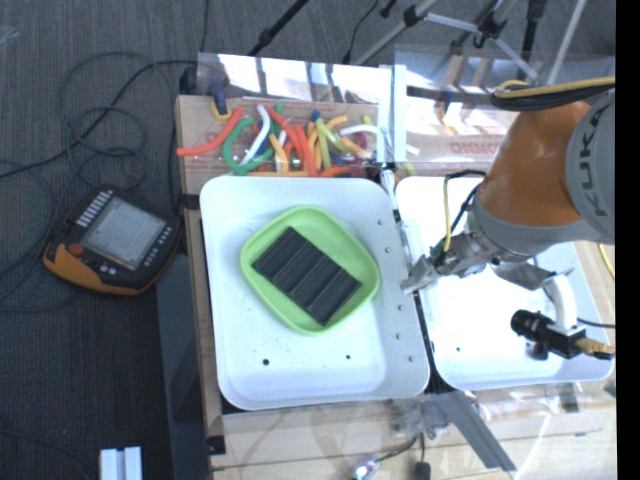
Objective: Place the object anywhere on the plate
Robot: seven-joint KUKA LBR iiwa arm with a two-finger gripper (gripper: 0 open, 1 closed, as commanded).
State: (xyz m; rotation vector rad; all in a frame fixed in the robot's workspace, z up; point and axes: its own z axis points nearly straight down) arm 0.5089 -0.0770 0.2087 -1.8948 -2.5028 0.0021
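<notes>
While the dark ribbed object lies flat on the green plate in the left bin, the jaws sit just to its right, over the seam with the right bin. Whether they are parted cannot be told. Beyond the counter, coloured cables pile behind, and a teach pendant rests on grey carpet.

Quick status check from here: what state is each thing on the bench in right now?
Green plate: flat in the left bin, carrying the dark slab.
Dark ribbed slab: lying flat on the plate, untouched by the arm.
Left bin: holds the plate.
Right bin: arm above it.
Arm: over the right bin, near the divide between the bins.
</notes>
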